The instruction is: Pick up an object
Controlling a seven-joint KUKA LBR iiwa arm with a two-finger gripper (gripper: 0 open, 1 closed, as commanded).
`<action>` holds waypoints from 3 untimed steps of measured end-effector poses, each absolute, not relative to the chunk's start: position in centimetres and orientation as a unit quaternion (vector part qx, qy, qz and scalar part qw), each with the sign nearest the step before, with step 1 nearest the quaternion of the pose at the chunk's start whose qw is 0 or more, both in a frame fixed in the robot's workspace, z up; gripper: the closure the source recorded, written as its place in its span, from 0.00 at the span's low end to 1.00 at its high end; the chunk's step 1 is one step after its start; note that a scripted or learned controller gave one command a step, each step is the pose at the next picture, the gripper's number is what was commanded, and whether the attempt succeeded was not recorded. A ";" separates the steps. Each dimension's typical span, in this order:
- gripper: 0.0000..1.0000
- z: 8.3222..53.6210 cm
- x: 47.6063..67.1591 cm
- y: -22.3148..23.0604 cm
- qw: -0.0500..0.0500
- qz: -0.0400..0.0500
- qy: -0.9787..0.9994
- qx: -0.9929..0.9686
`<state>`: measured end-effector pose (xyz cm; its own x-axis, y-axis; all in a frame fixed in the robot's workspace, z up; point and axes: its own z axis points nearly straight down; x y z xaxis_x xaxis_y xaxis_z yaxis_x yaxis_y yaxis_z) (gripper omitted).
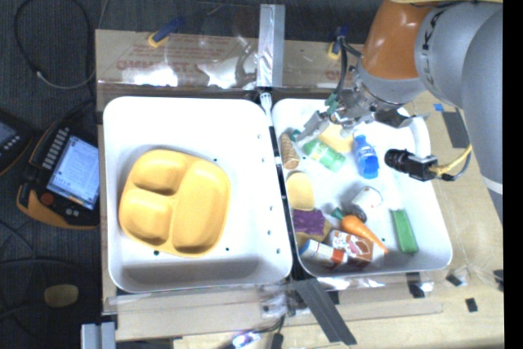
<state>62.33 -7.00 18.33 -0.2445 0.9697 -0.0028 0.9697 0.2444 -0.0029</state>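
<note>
My gripper (333,125) hangs over the far end of the right bin (431,208), just above a green packet (331,157) and a pale yellow item (336,141). Its fingers stand apart and open, with nothing between them. A blue bottle (365,156) lies just to its right. Nearer the front lie a carrot (360,227), a purple item (308,219), a green block (403,230), a red and white carton (346,248), a yellow round piece (300,192) and a small metal can (365,197). A brown ridged roll (288,149) rests against the bin's left wall.
The left bin (245,118) holds a large yellow divided dish (173,199). The arm's orange band (394,33) and grey body overhang the right bin's far right corner. A black connector (409,163) on a cable sticks out over that bin's right side.
</note>
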 end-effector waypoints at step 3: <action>1.00 18.4 66.8 -6.7 0.000 -0.001 0.777 0.630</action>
